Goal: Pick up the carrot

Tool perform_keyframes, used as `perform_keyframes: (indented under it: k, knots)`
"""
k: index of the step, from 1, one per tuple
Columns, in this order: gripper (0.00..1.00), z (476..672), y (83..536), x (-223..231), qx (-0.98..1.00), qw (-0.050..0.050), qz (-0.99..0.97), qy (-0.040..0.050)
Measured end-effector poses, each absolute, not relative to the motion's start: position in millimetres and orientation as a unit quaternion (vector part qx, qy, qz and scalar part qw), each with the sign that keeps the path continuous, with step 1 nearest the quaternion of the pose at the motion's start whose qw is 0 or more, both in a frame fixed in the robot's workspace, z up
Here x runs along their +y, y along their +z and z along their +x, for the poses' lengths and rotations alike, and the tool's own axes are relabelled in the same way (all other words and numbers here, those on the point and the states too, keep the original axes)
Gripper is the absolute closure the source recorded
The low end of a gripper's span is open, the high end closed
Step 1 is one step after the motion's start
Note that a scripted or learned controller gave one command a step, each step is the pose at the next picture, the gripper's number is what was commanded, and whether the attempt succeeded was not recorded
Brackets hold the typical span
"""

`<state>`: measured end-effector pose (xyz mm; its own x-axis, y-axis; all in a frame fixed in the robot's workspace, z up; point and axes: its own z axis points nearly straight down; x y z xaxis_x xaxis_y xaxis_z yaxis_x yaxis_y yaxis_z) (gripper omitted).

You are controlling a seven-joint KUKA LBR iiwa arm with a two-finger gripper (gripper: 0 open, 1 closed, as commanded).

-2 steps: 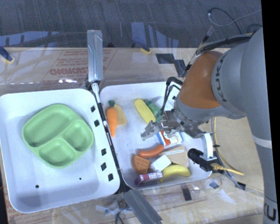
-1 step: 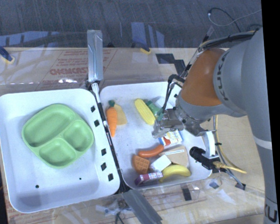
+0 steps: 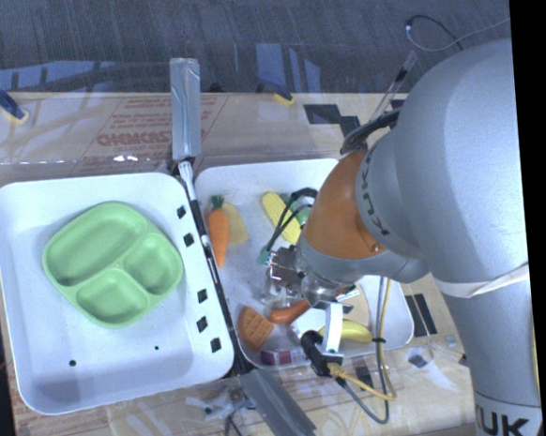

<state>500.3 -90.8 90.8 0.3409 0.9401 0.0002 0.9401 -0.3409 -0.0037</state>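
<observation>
Smooth grey arm point(image 3: 458, 179) above tapered orange carrot point(image 3: 219, 232).

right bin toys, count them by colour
orange: 2, the carrot and a waffle-like piece
yellow: 2, a corn-like piece and a piece by the near wall
red: 1, a sausage-like piece
total: 5 visible; the arm hides part of the bin

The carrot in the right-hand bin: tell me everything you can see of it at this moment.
The carrot is a small orange toy with a green leafy top, smooth like plastic. It lies flat in the right bin, close to the divider between the bins, its green end pointing away from the camera and its tip toward it. A pale yellow piece touches its right side. The gripper sits apart from it, lower in the bin among other toy foods.
</observation>
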Motion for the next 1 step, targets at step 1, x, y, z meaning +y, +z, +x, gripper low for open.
perform_keyframes:
  k: [1]
  knots:
    - [1.00, 577.1, 179.0, -144.9, -0.490, 0.002, -0.872, 0.0010]
